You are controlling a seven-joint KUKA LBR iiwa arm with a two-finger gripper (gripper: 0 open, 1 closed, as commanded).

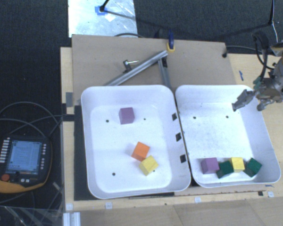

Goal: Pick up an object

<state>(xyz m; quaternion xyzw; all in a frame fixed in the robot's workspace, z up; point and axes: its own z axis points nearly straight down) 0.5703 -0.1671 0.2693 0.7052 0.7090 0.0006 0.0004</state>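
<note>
Table (203, 60): two bins side by side. Left bin (92, 173): one block (126, 115) toward the back; two touching blocks (145, 158) nearer the front. Right bin (269, 154): four blocks in a row (230, 165) along the front wall. Pendant (21, 163) left of the table.

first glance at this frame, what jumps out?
Two white bins side by side with bright cubes. The left bin holds a purple cube apart, and an orange cube touching a yellow one. Four cubes line the right bin's near wall, and the gripper hangs above its far right corner.
</note>
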